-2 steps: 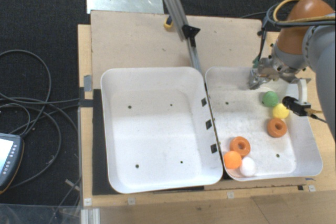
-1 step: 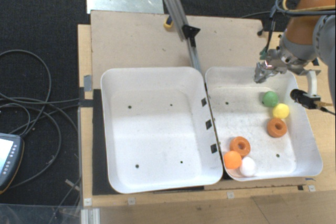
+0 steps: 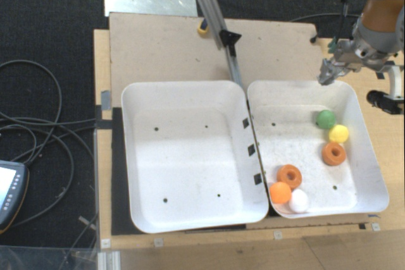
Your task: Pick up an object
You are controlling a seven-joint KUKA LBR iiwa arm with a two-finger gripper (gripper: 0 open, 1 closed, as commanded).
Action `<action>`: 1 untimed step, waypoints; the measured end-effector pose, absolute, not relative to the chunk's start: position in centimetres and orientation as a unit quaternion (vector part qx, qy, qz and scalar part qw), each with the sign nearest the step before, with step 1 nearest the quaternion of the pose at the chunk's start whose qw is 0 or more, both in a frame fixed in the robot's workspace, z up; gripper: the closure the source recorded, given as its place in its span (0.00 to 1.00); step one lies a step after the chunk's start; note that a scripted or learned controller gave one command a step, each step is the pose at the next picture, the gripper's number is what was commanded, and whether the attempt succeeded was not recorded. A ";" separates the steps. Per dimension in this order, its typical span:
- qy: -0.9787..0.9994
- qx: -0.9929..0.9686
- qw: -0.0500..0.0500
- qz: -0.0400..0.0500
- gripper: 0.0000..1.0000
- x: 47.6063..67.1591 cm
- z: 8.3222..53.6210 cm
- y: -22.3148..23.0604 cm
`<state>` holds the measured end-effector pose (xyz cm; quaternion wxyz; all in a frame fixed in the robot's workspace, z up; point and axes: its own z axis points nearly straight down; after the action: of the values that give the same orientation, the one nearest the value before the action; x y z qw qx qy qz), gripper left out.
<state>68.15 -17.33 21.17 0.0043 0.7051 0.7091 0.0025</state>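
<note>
Contents, right bin (image 3: 364,136): six small objects, all lying on the bin floor, none between the gripper's fingers.

- Green ball (image 3: 326,118), sitting near the bin's far right corner, closest of the lot to the gripper.
- Yellow ball (image 3: 338,133), resting just beside the green ball, on its near right side, apparently touching it.
- Orange ring (image 3: 333,153), lying flat just beside the yellow ball, toward the bin's right wall, hole facing up.
- Second orange ring (image 3: 289,176), lying flat toward the near left part of the bin, well apart from the first three.
- Orange ball (image 3: 280,192), sitting near the bin's near left corner, touching the second ring.
- White ball (image 3: 299,201), sitting against the near rim, just beside the orange ball and the second ring.

Gripper (image 3: 326,77): hanging over the far rim of the right bin, near its far right corner, above and apart from the green ball. Its tip is pointing down toward the bin; whether it is open or closed cannot be told. It is carrying nothing visible.

Arm (image 3: 380,9): grey with an orange section, reaching in over the bench's far right corner.

Left bin (image 3: 136,136): sitting edge to edge with the right bin, the two rims touching along the middle of the bench.

Bench (image 3: 272,47): brown board, bearing both bins toward its near edge. A grey metal pole (image 3: 212,3) is slanting across its far side.
</note>
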 end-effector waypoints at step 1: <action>0.709 0.705 0.005 0.003 1.00 68.0 27.8 -17.4</action>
<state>68.05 -17.38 27.78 0.0047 0.7048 0.7094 0.0027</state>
